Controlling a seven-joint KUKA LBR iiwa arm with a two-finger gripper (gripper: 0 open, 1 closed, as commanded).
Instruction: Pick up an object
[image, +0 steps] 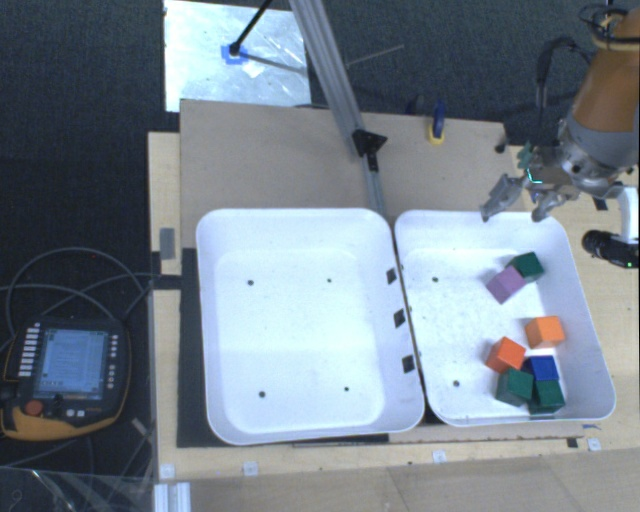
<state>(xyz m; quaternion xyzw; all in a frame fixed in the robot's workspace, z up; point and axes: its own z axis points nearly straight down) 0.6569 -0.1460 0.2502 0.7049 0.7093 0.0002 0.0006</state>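
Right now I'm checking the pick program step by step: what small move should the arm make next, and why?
Probably shift the tool toward the near side of the right bin and lower it over the purple block. The tool hangs above the bin's far rim with nothing between its open fingers, and the purple block, touching a green block, is the closest object, apart from the crowded cluster in the near corner.

one fixed camera looks down at a slant from above the bench (300, 150), far enough to frame both white bins (300, 420) and surrounding floor (80, 120).
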